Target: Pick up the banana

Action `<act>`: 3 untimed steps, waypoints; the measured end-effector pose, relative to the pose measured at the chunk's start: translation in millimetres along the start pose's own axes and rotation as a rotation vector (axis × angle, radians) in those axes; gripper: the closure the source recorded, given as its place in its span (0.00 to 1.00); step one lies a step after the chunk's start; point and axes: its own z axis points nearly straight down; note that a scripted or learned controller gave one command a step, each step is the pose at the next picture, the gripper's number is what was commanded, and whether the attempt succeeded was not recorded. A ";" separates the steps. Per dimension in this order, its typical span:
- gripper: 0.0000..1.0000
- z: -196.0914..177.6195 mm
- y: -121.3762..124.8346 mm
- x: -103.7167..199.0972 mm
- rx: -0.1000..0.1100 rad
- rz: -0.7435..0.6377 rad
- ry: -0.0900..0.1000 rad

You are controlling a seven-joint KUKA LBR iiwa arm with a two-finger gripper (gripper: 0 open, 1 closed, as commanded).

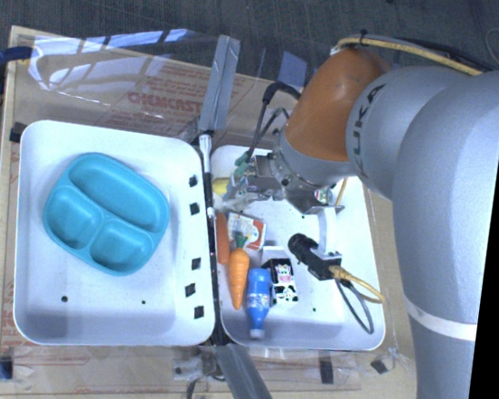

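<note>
Grey arm with its orange band reaches into the right white bin point(362, 282), its gripper point(249, 185) low at the bin's upper left corner, just beside the yellow banana point(221, 186), which is barely visible there. An orange carrot point(236, 277) and blue bottle point(257, 303) lie below, near the divider.

The two bins point(79, 318) are white. In the left bin lies a light blue tray point(106, 212) with compartments. In the right bin, the carrot point(237, 277) is orange, the bottle point(257, 301) is blue, and a small carton point(282, 282) has black and white patches like a cow. A bit of the yellow banana point(220, 186) shows. The arm point(438, 155) is grey with an orange band point(335, 100). The worktop point(156, 77) is light brown with faded red print.
</note>
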 end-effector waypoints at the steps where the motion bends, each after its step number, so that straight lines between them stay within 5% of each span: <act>1: 1.00 95.7 45.6 -37.3 -0.001 0.139 0.000; 2: 1.00 -42.7 25.8 -94.1 -0.005 -0.059 -0.002; 3: 0.00 -42.2 25.6 -94.0 -0.005 -0.059 -0.001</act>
